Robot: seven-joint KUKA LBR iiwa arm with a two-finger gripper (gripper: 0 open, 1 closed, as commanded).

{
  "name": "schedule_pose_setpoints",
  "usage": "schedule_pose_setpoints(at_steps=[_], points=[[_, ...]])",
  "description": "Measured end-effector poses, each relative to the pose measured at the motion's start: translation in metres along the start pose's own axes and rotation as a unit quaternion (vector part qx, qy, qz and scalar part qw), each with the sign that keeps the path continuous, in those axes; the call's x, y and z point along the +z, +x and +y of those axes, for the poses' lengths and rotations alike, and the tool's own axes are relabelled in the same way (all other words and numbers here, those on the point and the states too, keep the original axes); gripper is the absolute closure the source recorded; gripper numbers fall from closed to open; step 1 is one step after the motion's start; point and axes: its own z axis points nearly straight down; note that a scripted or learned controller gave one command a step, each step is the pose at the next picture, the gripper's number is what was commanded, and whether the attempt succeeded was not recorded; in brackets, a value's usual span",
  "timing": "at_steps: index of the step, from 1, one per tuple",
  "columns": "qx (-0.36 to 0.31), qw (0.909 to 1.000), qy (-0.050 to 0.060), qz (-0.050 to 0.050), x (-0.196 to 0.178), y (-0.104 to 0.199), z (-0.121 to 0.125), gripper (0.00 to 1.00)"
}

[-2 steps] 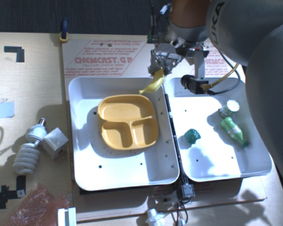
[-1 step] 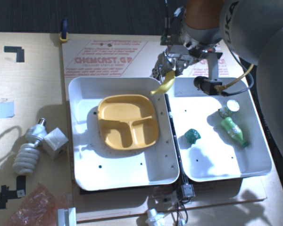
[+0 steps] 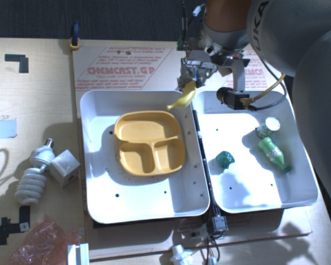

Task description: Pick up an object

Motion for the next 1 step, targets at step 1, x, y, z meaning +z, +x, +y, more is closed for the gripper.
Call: schedule_pose_setpoints(at_steps=[1], points=[[0.000, 1.0000, 0.000, 0.000, -0.0066, 0.0247, -0.0097, 1.00]])
